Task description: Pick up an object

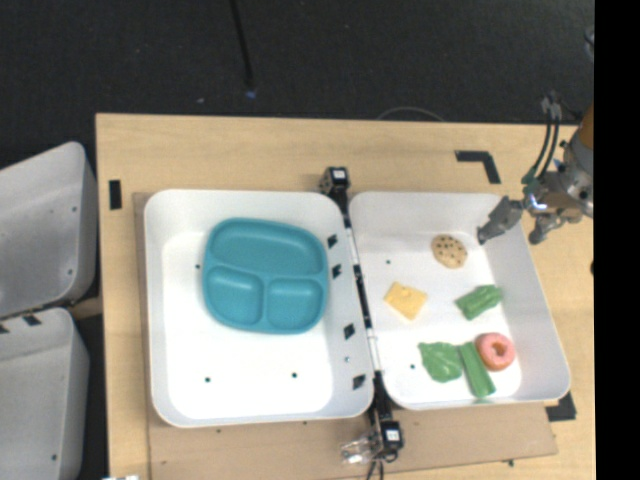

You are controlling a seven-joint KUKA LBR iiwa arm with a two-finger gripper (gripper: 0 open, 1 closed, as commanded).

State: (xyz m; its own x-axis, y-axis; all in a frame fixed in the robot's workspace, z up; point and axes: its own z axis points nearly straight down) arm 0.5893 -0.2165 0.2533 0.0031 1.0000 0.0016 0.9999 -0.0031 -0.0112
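The right bin (520, 268) holds a round speckled cookie (450, 251), a yellow cheese wedge (406, 301), a small green piece (479, 301), a pink donut (494, 351) and a green leafy piece (447, 360) with a green stick beside it. My gripper (518, 221) hovers at the bin's upper right corner, to the right of the cookie. Its two fingers are spread apart with nothing between them.
The left bin (180, 368) carries a teal divided plate (266, 275). Small clamps sit along the seam between the bins, at top (336, 179) and bottom (385, 434). Black corner marks lie on the wooden bench (240, 148).
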